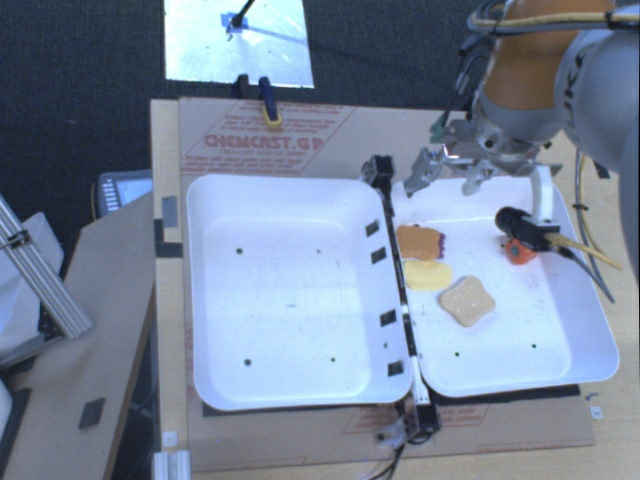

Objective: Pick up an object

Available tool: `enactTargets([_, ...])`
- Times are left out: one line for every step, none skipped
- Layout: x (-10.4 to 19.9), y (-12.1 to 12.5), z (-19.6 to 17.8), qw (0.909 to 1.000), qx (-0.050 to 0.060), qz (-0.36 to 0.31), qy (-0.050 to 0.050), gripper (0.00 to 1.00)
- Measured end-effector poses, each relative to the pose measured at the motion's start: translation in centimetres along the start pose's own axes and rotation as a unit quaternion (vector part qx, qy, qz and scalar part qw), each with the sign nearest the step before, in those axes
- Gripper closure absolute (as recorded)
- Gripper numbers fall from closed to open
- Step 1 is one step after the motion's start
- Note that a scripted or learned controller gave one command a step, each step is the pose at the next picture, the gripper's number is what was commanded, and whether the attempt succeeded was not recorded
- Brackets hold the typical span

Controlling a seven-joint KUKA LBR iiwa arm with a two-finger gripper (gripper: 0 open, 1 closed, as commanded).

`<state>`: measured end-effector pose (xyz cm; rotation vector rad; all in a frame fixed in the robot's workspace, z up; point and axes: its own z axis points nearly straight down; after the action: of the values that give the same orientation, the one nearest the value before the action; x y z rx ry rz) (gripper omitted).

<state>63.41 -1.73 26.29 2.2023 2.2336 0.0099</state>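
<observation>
The right bin [560, 353] holds a brown-orange flat piece with a purple edge [420, 241], a yellow piece [428, 275] just below it and a beige toast-shaped piece [467, 301] nearer the front. A small orange-red thing [515, 254] lies further right. My gripper [445, 177] hangs above the bin's back left corner, behind the brown-orange piece. It is open, with nothing between its fingers [419, 174].
The left bin [215, 193] stands beside the right one, joined by a row of black clips [388, 288]. A cardboard sheet [300, 133] lies under both bins. Behind them is a shiny square plate [238, 28].
</observation>
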Motion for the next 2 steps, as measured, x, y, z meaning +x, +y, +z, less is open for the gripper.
enactTargets([-0.7, 0.0, -0.8, 1.0, 0.001, 0.003, 0.0, 1.0])
enactTargets([7.7, -4.6, 1.0, 1.0, 0.005, 0.001, 0.001, 1.0])
